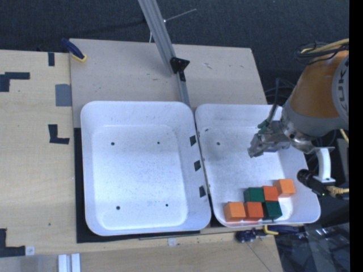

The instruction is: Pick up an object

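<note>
Over on the far left the pale wooden tabletop (34,169) carries a few dark tape marks and a grey patch, and a small blue and yellow clamp (74,49) sits near its back edge. Next comes the left bin (91,152), white and shallow, its floor speckled with fine dark dots. A slanted grey metal pole (161,30) crosses above it from the top of the view and ends at a black bracket near the seam between the two bins. The bins stand side by side, rims touching, with black clips along the join.

Moving right, the right bin (221,152) holds a cluster of small blocks packed into its near right corner. An orange block (234,210) lies at the left end of the cluster, another orange block (254,209) just beside it, then a dark green block (273,208). Behind those sit a second green block (254,194) and a reddish-orange block (270,192), with one more orange block (284,186) a little apart toward the bin's right rim.

Above the middle of that bin hang the jaws (261,146), dark and pointing down and to the left, well apart from the blocks. Whether they stand wide or narrow I cannot tell from here, and nothing shows between them. Behind them, the arm (320,92) swells into its orange band at the right.
</note>
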Controlling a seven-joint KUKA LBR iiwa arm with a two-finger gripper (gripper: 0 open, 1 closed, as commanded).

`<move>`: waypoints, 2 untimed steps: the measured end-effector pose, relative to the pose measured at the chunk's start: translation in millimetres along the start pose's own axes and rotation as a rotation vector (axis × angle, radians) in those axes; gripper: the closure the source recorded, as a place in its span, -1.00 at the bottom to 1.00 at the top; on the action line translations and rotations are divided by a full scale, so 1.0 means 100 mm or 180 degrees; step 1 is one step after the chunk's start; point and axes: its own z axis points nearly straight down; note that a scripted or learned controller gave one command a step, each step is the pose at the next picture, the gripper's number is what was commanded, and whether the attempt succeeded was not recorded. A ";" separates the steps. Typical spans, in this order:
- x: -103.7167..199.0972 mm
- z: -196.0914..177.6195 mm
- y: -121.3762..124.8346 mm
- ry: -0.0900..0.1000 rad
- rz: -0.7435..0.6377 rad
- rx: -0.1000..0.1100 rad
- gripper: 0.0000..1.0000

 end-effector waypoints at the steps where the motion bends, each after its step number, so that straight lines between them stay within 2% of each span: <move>1: 0.49 0.08 0.26 0.0000 -0.0001 0.0003 1.00; 2: 1.00 0.09 0.40 0.0000 0.0000 0.0003 1.00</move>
